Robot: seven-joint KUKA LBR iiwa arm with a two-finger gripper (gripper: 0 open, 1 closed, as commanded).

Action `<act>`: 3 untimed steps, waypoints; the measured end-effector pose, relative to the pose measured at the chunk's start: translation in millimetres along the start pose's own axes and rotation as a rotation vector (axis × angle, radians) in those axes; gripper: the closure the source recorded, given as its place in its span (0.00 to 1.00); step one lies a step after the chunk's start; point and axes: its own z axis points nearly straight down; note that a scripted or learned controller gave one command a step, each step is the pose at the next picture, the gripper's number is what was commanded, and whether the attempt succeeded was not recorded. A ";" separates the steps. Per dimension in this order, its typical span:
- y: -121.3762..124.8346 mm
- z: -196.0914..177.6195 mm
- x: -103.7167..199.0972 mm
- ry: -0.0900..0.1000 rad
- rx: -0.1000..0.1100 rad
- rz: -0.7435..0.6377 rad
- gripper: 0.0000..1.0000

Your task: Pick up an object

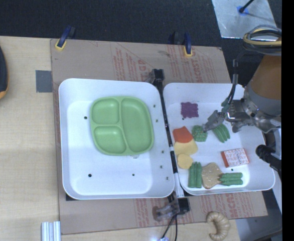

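On the tabletop point(21, 149), the left bin point(74, 185) holds a green divided plate point(122, 125). The right bin point(207, 95) holds a purple piece point(189, 109), an orange block point(182, 134), yellow pieces point(185, 147) and green vegetables point(199, 133). The tool point(213, 120) sits low over a green piece point(221, 132), and whether it is spread or closed cannot be told.

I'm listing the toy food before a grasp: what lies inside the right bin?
Inside the right bin: purple piece, orange block, yellow pieces, green items, tan piece, red-patterned card. The pincer covers part of the greens beneath.
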 end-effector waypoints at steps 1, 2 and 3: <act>61.5 136.4 -8.6 -0.002 0.000 -0.005 0.00; 60.4 118.9 -10.0 -0.003 -0.002 -0.003 1.00; 79.3 24.4 54.5 0.002 -0.011 -0.005 1.00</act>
